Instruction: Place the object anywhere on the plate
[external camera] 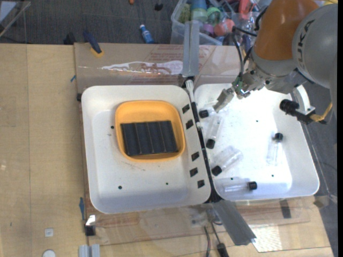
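An orange plate (128,113) with rounded corners lies in the left bin (102,175). A black ribbed slab (149,138) rests flat on the plate and covers most of its middle. My gripper (228,95) hangs over the back left corner of the right bin (303,170), just right of the divider between the bins. Below it lies a clear vial with a black cap (212,131). The gripper is well to the right of the plate and above its level in the view.
More clear, black-capped vials lie in the right bin: one near the divider (226,158), one at the front (238,186), one at the right (274,150). A clear tub of colourful items (220,7) stands behind the bins. The arm's wrist (278,28) overhangs the right bin's back.
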